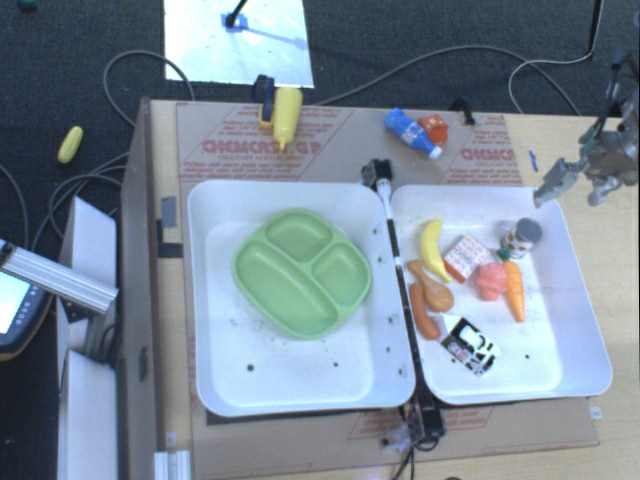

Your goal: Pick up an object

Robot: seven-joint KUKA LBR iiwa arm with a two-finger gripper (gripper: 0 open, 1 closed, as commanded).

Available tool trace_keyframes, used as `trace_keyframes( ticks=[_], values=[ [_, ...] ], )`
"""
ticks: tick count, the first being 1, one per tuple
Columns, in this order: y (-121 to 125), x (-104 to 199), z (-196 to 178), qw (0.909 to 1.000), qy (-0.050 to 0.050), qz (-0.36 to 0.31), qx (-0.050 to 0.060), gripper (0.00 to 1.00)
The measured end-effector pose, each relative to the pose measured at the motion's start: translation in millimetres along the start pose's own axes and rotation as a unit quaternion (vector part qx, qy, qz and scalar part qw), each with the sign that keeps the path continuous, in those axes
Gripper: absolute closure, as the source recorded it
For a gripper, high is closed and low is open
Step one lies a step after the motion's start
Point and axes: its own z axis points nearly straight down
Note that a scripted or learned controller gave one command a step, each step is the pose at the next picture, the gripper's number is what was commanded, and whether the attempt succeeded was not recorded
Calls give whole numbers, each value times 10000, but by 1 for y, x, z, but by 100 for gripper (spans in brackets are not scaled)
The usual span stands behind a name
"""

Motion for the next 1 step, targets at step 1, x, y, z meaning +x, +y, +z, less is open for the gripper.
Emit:
trace_keyframes(
  ticks=[1],
  values=[
    [-16, -5, 106, 10000, 5, 8, 12, 0]
  ],
)
